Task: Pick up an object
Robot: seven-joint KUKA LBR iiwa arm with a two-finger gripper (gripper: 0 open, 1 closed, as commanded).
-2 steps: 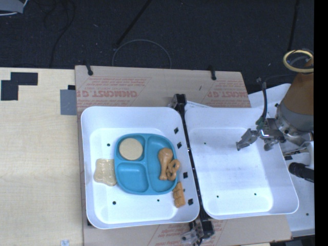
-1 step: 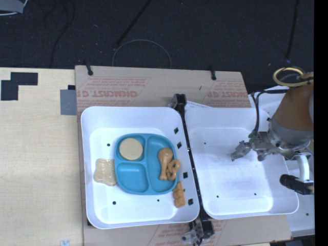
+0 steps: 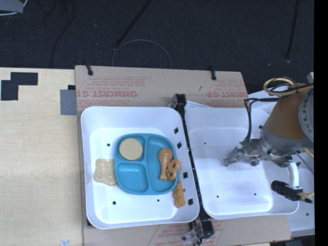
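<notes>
My gripper (image 3: 241, 161) hangs over the right bin (image 3: 236, 201), near its middle right, open with nothing between its fingers. The objects lie in the left bin (image 3: 100, 124). A blue divided plate (image 3: 134, 177) there holds a round tan biscuit (image 3: 130, 148) and a tan bone-shaped piece (image 3: 168, 163). A pale toast-like piece (image 3: 105, 171) lies against the plate's left edge. A small brown piece (image 3: 179, 195) rests by the plate's lower right corner, close to the bin wall.
A black divider (image 3: 187, 160) with clips runs between the two bins. The arm's orange band (image 3: 284, 118) and black cables (image 3: 249, 118) stand over the right bin's right side. Cardboard (image 3: 154, 88) lies under both bins.
</notes>
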